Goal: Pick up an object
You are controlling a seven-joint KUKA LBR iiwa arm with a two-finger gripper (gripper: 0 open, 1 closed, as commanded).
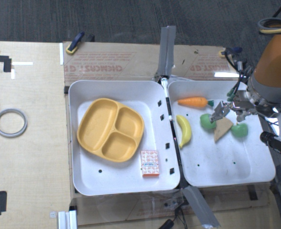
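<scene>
My gripper [229, 114] hangs low over the right bin [226, 168], near its right side, reaching in from the orange-banded wrist [274, 61]. It looks open, with nothing held between its fingers. Just below it a tan wedge-shaped piece [221, 129] lies on the bin floor. One green round object [207, 122] is to the wedge's left and another green one [240, 130] to its right. An orange carrot [193, 102] lies at the back of this bin, and a yellow banana [184, 130] along its left wall.
The left bin [83, 175] holds a yellow divided plate [111, 129] and a small red-and-white box [150, 163]. A roll of tape [10, 122] lies on the bench at far left. Cables [236, 61] hang behind the right bin.
</scene>
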